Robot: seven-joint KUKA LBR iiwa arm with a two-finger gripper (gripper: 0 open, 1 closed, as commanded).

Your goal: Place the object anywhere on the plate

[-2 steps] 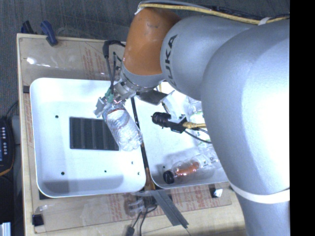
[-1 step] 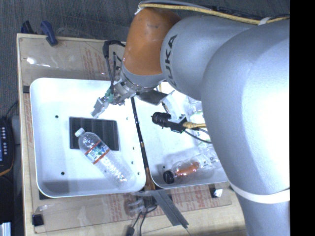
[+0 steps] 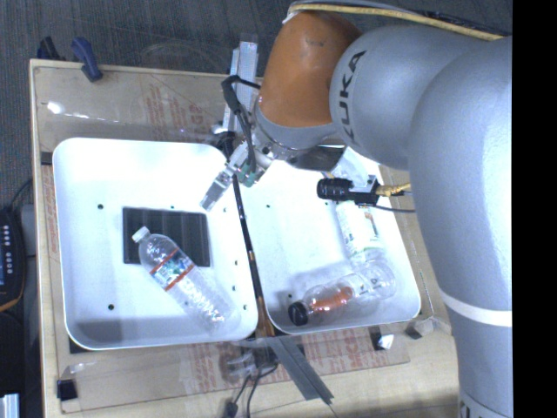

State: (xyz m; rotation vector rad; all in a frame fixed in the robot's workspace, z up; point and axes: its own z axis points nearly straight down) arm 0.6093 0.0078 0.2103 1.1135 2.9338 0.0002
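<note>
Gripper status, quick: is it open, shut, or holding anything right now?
Gripper: cannot be told from the camera view. It hangs over the inner edge of the left shallow white bin, apart from the clear plastic water bottle lying partly on the black rectangular plate.

Fixed overhead view, slanting down on both bins (image 3: 61, 233).

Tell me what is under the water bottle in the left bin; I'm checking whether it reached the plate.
The water bottle lies tilted with its cap end over the black plate; its base rests on the white bin floor. The plate part beneath it is covered.
</note>
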